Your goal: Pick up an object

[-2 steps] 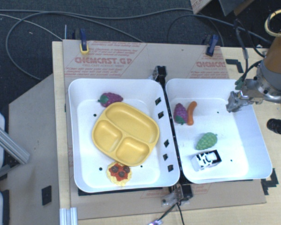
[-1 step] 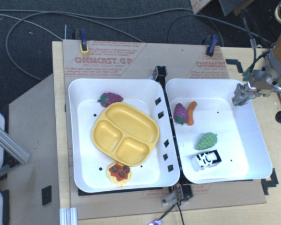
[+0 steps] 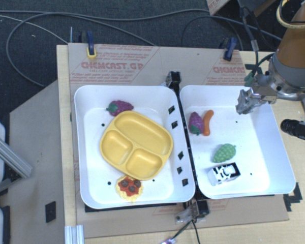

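Observation:
My gripper hangs over the far right part of the right bin, above bare floor, with nothing seen between its fingers. In that bin lie a purple grape bunch touching an orange carrot, a green leafy toy, and a black-and-white block near the front. The carrot lies to the gripper's left, apart from it. The left bin holds a yellow divided plate, a second purple grape bunch behind it, and a small pizza toy in front.
A black divider with clips runs between the two bins. Blue clamps hold the brown board at the back. Cables lie on the dark floor behind the bench.

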Controlling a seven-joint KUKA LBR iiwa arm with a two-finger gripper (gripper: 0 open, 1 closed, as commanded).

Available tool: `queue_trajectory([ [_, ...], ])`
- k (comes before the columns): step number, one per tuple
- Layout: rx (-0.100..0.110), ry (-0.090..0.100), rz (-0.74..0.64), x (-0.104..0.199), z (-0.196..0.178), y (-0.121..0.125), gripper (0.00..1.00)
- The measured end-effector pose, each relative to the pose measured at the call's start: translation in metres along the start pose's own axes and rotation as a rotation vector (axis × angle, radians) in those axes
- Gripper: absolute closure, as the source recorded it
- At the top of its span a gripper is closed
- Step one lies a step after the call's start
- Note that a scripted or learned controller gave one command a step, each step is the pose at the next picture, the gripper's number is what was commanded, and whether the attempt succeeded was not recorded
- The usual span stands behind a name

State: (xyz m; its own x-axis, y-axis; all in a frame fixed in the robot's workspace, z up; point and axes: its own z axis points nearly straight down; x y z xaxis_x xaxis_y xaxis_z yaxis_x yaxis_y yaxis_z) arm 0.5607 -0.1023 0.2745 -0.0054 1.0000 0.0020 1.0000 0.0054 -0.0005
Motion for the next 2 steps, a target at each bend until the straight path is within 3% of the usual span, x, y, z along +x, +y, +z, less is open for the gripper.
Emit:
queue_trajectory([
  [2, -0.001, 0.0, -0.001, 0.108, 0.008, 0.013, 1.0],
])
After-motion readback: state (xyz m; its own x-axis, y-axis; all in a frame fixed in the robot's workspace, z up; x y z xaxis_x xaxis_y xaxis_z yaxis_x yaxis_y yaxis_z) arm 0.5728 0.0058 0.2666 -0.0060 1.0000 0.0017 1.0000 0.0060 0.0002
